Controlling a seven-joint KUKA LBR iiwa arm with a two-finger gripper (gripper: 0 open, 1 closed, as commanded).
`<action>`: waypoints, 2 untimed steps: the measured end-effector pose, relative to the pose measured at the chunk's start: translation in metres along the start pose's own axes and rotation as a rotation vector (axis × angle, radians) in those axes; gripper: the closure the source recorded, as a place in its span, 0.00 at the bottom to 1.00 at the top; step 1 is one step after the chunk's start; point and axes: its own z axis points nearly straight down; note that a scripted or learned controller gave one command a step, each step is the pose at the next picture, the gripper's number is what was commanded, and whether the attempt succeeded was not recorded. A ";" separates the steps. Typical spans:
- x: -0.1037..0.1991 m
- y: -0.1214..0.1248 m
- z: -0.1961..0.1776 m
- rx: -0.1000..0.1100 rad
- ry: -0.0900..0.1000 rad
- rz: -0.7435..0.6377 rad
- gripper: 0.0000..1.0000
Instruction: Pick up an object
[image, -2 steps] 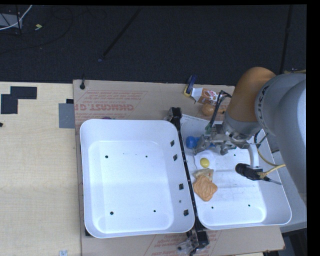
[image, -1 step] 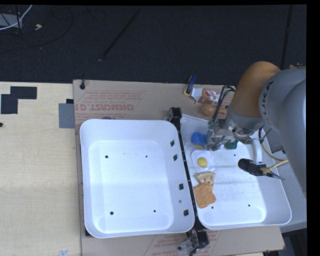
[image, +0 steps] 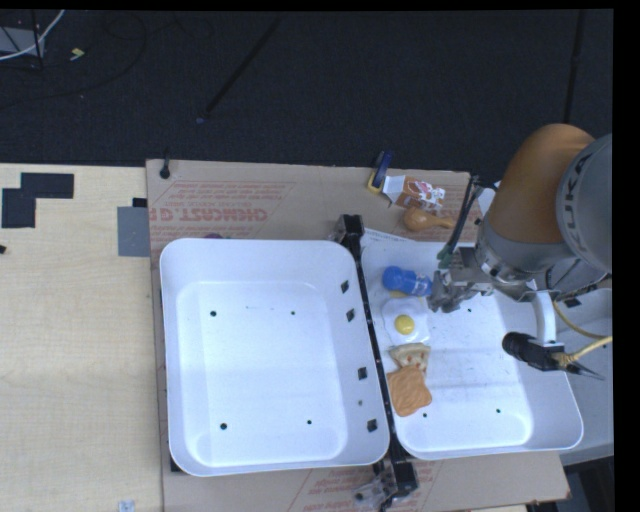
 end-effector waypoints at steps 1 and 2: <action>-0.022 -0.084 0.027 0.007 0.000 0.001 1.00; -0.022 -0.080 0.016 0.002 0.000 0.004 1.00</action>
